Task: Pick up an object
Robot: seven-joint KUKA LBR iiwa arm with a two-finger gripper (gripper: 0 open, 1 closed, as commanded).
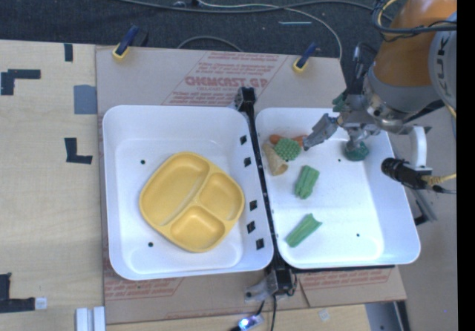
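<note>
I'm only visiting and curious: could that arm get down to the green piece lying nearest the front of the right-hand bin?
Probably yes. The green piece lies alone on open floor of the right bin, with nothing on or against it, and the gripper hangs over the same bin.

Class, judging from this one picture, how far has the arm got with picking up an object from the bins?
Done: the gripper has reached the right bin, near the carrot-like toy. In hand: nothing visible between the fingers. Left: grasping and lifting; two green pieces lie on the bin floor, and the yellow tray sits in the left bin.
</note>
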